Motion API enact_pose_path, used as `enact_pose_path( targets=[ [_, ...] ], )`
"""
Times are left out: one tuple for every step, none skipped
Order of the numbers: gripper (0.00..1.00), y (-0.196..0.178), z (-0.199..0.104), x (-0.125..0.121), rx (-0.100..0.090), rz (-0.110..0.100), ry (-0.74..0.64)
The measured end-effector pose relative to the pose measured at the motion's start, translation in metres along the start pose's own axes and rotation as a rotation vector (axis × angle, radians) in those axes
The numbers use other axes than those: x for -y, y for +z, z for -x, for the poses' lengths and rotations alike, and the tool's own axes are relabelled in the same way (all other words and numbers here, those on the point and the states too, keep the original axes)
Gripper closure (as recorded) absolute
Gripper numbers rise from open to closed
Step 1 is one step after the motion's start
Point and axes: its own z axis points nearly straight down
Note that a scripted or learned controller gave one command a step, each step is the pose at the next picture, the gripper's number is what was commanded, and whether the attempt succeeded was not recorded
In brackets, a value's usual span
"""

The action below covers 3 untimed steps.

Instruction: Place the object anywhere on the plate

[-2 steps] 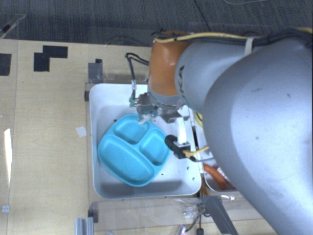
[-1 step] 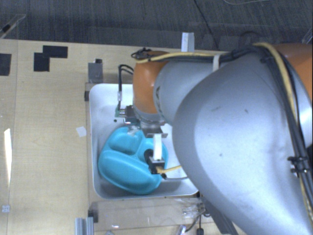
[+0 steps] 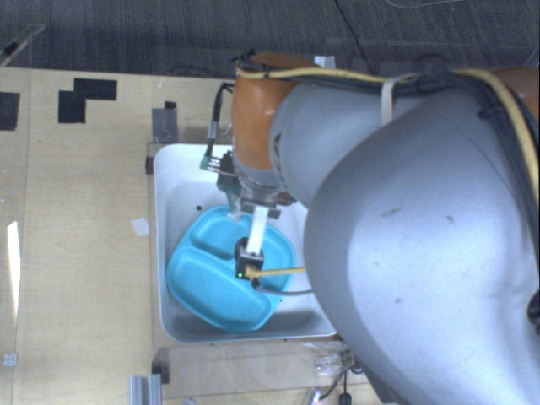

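gripper (image 3: 242, 199) is down inside the white bin (image 3: 180, 175), just over the far edge of the blue plate (image 3: 207, 278). can't tell from this angle whether it's open or closed, and can't see anything held in it; the wrist blocks whatever is directly underneath. plate fills most of the near half of the bin, left rim close to the bin's left wall, near rim close to the front wall. it's a divided plate, raised ridge visible splitting it into compartments. looks rotated relative to the bin walls; can't tell if it lies flat or leans. visible blue surface is plain, no separate object on the exposed part that i can make out. small dark speck (image 3: 198, 209) on the bin floor just beyond the plate. far left part of the bin floor is bare white. orange band (image 3: 251, 116) sits above the wrist over the bin's far wall. grey arm (image 3: 422, 226) comes in from the right and covers everything right of the plate, including that side of the bin. wooden bench (image 3: 76, 251) to the left carries black patches (image 3: 84, 98) near its far edge and a small pale tag (image 3: 139, 225) just left of the bin. grey bracket (image 3: 165, 123) at the bin's far left corner, metal fitting (image 3: 145, 388) at the near left. dark carpet (image 3: 126, 15) beyond the bench with a black cable (image 3: 346, 15) on it.
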Motion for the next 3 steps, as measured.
enact_pose_path(
  targets=[
    [1.00,-0.006,0.010,-0.004,0.019,0.000,-0.001],
    [1.00,0.064,0.011,-0.030,-0.016,-0.019,0.396],
    [0.00,0.060,0.006,-0.031,-0.026,-0.013,0.392]
  ],
)
